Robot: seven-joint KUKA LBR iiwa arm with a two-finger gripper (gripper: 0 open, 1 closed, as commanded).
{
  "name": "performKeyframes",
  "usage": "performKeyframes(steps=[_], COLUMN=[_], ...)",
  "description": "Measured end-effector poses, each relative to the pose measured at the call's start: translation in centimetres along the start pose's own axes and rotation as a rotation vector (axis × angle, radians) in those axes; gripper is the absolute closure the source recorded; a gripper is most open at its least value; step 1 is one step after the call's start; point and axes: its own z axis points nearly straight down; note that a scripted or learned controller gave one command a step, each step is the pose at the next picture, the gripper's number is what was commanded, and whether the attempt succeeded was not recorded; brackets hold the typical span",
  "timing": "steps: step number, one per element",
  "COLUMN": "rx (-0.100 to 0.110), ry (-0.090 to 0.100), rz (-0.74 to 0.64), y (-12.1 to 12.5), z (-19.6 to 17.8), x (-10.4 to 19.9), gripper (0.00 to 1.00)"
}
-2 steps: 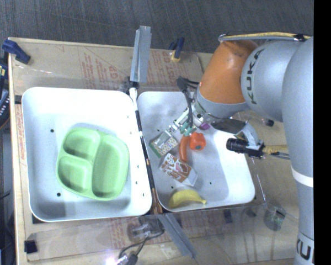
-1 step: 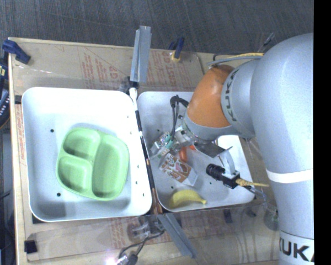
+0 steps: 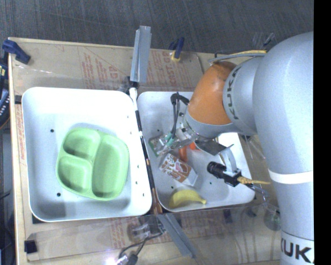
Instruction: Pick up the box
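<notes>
Brown cardboard-covered tabletop [image 3: 71,65] carries two shallow white bins side by side, and the grey arm with its orange band [image 3: 209,101] leans over the right-hand bin [image 3: 154,101]. Its pincer [image 3: 179,139] sits low among the clutter there; whether it is apart or together cannot be told, since the wrist hides it.

Just below the pincer lies the small brown-and-white printed box [image 3: 176,167], flat and slightly skewed. Beside the pincer, toward the bin divider, is a crumpled grey-green packet [image 3: 161,143], and touching it on the other side shows something small and orange-red [image 3: 192,146]. Further below rests a yellow banana [image 3: 186,199].

Likely trouble: the pincer closing on the packet instead of the box, or the flat box slipping out.

Well away, the left-hand bin [image 3: 38,104] holds a light green divided plastic tray [image 3: 94,164].
</notes>
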Motion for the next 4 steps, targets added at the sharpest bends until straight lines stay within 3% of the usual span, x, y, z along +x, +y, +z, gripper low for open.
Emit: performKeyframes(steps=[1, 2, 3, 4], rx=[0.008, 0.008, 0.007, 0.007], ry=[0.008, 0.009, 0.009, 0.009], rz=[0.581, 0.581, 0.526, 0.492], y=[-2.6, -2.6, -6.2, -4.1], z=[-8.3, -8.3, -13.1, -16.3], x=[5.3, 5.4, -4.4, -7.9], gripper=[1.0, 0.0, 0.0, 0.0])
